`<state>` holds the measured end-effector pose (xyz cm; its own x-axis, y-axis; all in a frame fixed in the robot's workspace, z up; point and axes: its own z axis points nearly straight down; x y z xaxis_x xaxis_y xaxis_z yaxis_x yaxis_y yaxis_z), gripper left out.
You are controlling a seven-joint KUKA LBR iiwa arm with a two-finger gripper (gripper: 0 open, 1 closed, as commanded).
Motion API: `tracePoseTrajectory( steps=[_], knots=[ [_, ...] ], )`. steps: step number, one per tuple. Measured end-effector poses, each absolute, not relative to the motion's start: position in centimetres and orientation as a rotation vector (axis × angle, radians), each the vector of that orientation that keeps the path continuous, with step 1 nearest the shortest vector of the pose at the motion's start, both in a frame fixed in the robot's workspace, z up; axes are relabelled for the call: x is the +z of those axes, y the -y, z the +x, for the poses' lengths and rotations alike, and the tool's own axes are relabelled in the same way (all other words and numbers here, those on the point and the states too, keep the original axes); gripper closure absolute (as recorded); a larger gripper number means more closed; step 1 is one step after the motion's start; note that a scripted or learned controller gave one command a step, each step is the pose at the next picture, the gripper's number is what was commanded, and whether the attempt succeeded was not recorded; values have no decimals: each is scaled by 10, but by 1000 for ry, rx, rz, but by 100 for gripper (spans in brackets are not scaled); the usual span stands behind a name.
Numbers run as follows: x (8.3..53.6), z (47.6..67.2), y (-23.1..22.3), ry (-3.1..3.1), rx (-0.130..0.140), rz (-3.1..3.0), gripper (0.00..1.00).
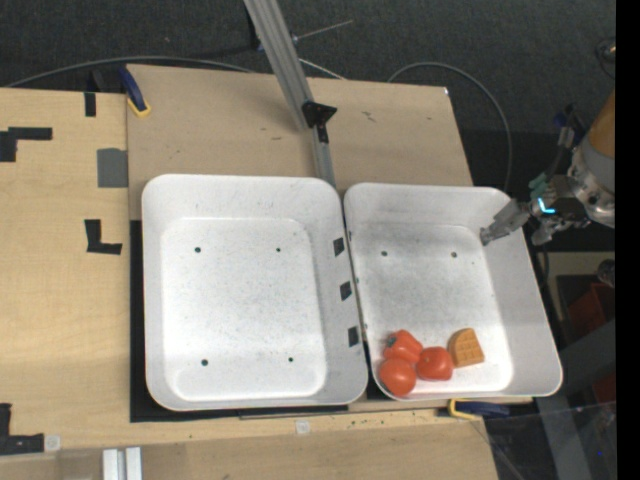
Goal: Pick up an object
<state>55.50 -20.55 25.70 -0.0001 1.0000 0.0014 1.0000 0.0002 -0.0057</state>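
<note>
The right bin (520, 298) holds a small cluster in its near corner. Three red rounded pieces lie touching there: one (404, 346) at the back, one (398, 376) at the front, one (434, 364) to their right. A tan-orange block (465, 347) sits just right of them. My gripper (518, 232) hovers over the bin's far right rim, well away from the cluster. It is open, fingers spread, with nothing between them.
The left bin (160, 268) lies beside the right one, joined by dark clips along the shared edge. A slanted metal rail (285, 58) runs down from the top to the bins' far edge. Black cables cross the dark floor behind the bench.
</note>
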Motion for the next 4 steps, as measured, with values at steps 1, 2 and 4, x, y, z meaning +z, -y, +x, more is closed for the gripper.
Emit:
tracePoseTrajectory(
  steps=[1,2,4],
  knots=[
    [260,556,205,2223,1,-2219,0],
    [215,560,204,2221,6,-2217,0],
    [107,555,207,2217,8,-2216,0]
  ],
)
